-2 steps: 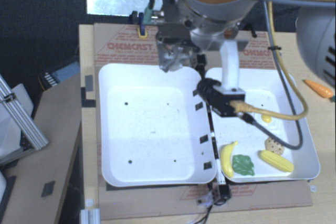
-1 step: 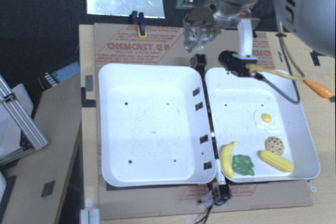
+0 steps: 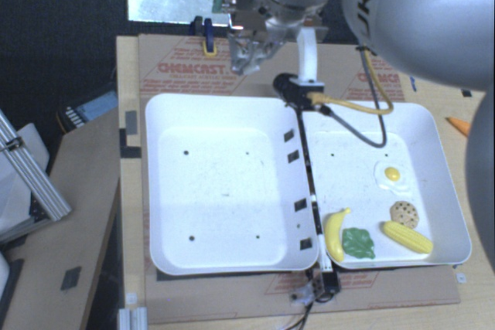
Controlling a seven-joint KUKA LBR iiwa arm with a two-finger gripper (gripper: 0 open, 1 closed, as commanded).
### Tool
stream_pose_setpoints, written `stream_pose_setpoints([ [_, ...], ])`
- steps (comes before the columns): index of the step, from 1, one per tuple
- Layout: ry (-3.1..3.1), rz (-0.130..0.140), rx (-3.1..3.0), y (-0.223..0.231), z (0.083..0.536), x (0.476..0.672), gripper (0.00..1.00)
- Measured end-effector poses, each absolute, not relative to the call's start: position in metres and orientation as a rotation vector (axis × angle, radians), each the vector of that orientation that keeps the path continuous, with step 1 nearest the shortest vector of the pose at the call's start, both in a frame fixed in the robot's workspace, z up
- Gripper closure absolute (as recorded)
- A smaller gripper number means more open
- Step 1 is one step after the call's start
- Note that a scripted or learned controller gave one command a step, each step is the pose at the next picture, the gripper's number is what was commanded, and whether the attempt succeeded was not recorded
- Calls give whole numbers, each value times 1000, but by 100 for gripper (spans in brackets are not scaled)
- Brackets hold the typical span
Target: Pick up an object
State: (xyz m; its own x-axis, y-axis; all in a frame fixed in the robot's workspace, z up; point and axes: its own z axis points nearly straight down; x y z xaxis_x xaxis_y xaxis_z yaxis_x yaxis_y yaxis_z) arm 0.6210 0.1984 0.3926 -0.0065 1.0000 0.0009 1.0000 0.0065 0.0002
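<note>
gripper [image 3: 246,58] hovering beyond far edge of left bin [image 3: 166,166], can't tell its state; banana [image 3: 335,236], corn [image 3: 407,237], cookie [image 3: 403,212], egg [image 3: 392,175] sitting in right bin's [image 3: 433,135] near corner, unreached.

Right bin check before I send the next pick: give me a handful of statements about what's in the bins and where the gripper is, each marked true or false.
1. The toy banana lies at the right bin's near left corner, by the divider. True.
2. The fried egg lies in the left bin. False: it lies in the right bin, farther back than the cookie.
3. The green leafy piece touches the banana. True.
4. The corn cob stands upright. False: it lies flat near the front rim.
5. The gripper is down among the toys. False: it is high over the cardboard beyond the bins' far edge.
</note>
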Motion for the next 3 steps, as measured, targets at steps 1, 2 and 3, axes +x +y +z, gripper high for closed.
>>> stream_pose_setpoints([
  [1,-2224,17,-2209,237,257,593,100],
  [2,-2222,-2,-2220,234,265,596,0],
  [3,-2230,-8,-2213,236,328,517,0],
])
